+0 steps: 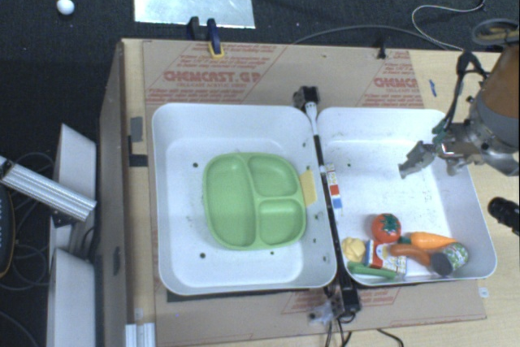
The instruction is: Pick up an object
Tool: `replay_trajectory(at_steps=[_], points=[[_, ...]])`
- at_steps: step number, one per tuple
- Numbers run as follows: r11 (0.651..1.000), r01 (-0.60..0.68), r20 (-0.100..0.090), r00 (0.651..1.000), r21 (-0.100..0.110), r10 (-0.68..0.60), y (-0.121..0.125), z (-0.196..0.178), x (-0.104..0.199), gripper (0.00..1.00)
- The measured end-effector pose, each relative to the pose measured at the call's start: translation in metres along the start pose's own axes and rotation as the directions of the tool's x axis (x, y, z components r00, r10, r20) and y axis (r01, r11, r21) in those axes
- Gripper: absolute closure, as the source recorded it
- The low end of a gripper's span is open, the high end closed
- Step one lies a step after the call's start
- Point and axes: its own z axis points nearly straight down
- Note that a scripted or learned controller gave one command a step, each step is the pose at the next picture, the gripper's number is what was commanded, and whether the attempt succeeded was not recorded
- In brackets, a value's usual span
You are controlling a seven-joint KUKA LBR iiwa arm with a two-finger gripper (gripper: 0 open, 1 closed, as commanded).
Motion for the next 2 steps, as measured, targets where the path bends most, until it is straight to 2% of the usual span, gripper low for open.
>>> replay_trajectory(at_steps=[1,2], points=[[1.000,-0.002,-0.001,1.000,0.004,0.002,-0.008,0.149,-0.019,0.00],[1.000,-0.002,-0.001,1.000,0.001,0.002,-0.034,0.179,0.010,0.00]])
